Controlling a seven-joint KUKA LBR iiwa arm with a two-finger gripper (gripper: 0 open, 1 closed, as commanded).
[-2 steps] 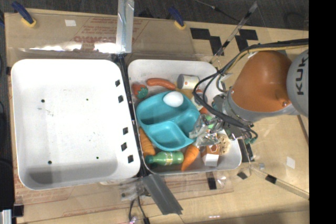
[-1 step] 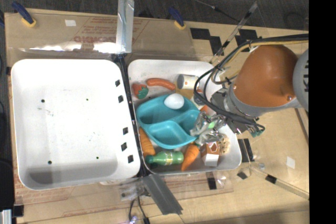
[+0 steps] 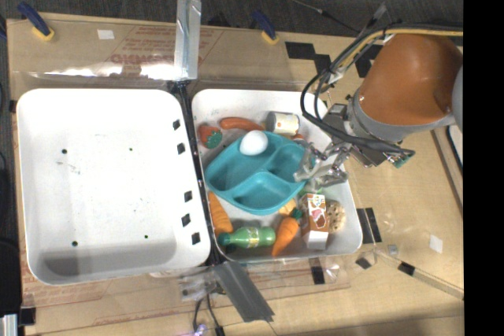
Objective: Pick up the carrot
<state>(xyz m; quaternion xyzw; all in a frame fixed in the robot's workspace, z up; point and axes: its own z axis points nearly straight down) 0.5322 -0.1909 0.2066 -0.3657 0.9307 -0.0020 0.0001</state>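
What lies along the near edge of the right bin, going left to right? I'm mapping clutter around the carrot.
Green bottle → carrot → small white block. Behind them sits the teal dish.

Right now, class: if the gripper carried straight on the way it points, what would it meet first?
Probably the teal divided dish: the gripper points down and leftward at its right rim. Depth is unclear. The carrot lies nearer the camera.

Faint red printing runs across the clear plastic sheet (image 3: 118, 51) behind the bins (too blurred to read); the small carton's (image 3: 316, 212) label is equally illegible.
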